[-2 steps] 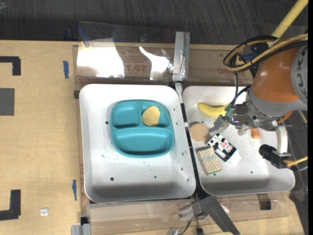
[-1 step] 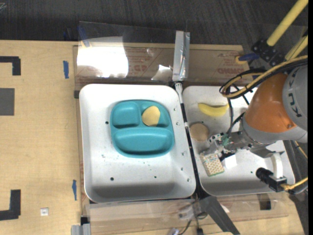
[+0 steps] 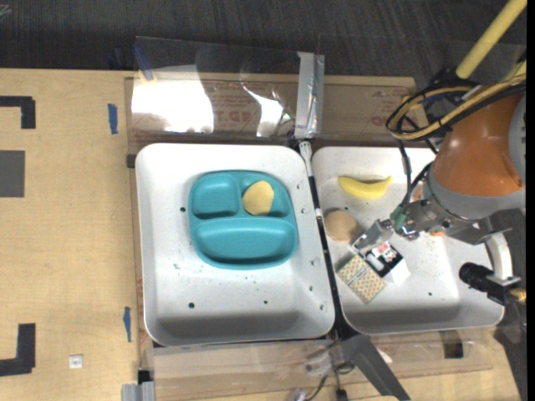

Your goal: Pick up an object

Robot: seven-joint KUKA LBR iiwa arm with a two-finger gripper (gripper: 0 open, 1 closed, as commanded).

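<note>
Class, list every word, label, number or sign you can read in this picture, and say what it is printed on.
No text here can be read.
Cardboard behind the bins: faint reddish print, too blurred to read.
Small patterned packet in the right bin: markings too small to read.
Black-and-white item by the tool: nothing legible.

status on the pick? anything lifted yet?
Done: the arm has reached into the right bin. In hand: end effector low over the patterned packet, nothing visibly lifted. Left: the grasp and lift. Banana and round tan item lie in that bin.
</note>
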